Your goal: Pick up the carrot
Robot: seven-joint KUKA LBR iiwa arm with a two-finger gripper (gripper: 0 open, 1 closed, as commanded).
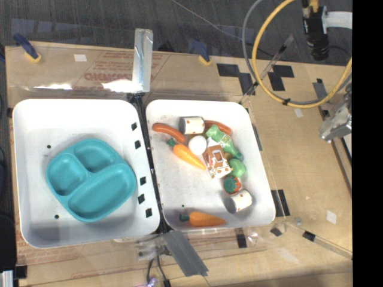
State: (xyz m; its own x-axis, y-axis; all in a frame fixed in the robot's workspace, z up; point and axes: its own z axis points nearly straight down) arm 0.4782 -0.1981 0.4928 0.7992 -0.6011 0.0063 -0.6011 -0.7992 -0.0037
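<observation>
Carrot [203,219] lies nearest camera, along front wall of right bin [258,160], long axis near level, green top toward left, apart from toy-food pile [209,148] behind. Second carrot-like piece [188,156] sits in pile. Teal plate [91,179] in left bin [24,160]. Gripper [335,124] far right, outside bin; state of pincer: cannot tell. Nothing blocks carrot except close wall.

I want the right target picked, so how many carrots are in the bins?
2, both in the right bin: one carrot lies mid-bin beside the white egg, the other carrot along the near wall. The toy pile could hide more.
</observation>
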